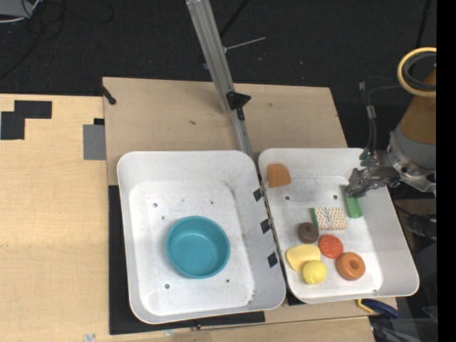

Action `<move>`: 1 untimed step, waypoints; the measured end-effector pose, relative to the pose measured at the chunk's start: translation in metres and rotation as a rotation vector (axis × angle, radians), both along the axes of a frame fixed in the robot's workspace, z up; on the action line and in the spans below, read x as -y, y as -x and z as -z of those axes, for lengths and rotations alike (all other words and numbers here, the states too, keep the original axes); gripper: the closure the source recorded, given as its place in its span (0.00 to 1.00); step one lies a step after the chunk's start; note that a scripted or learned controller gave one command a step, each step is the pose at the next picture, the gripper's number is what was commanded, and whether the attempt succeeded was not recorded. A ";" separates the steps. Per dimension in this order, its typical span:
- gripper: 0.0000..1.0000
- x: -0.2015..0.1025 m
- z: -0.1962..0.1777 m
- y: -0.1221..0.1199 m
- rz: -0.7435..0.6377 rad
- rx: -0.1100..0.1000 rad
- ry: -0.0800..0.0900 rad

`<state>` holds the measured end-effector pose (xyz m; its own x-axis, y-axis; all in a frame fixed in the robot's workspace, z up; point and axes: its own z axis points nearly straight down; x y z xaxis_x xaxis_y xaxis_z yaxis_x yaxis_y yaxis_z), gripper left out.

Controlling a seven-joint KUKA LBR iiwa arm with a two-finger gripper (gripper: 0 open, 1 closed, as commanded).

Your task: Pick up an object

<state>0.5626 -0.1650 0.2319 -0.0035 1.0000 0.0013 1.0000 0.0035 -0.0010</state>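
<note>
The right bin (399, 262) holds several small things. An orange wedge (278, 175) lies at its far left. A green block (353, 207) sits near the right wall, and a dotted white block (330, 218) lies beside it. Nearer the front are a brown ring (308, 231), a red ball (330, 246), an orange ring (350, 266) and two yellow pieces (305, 261). My gripper (358, 184) hangs over the right bin's far right side, just above the green block's far end. Nothing shows in its grasp.
The left bin (142, 169) holds a teal bowl (198, 246). A slanted metal rail (217, 59) runs from the back down to the gap between the bins. Black clips (265, 225) line the shared wall. The grey arm with its orange band (420, 112) stands at the right.
</note>
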 end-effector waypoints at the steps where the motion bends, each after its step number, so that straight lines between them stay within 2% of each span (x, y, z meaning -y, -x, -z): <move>1: 1.00 -0.049 0.005 -0.001 0.000 0.000 0.000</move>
<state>0.5637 -0.1155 0.2273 -0.0035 1.0000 0.0010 1.0000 0.0035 -0.0009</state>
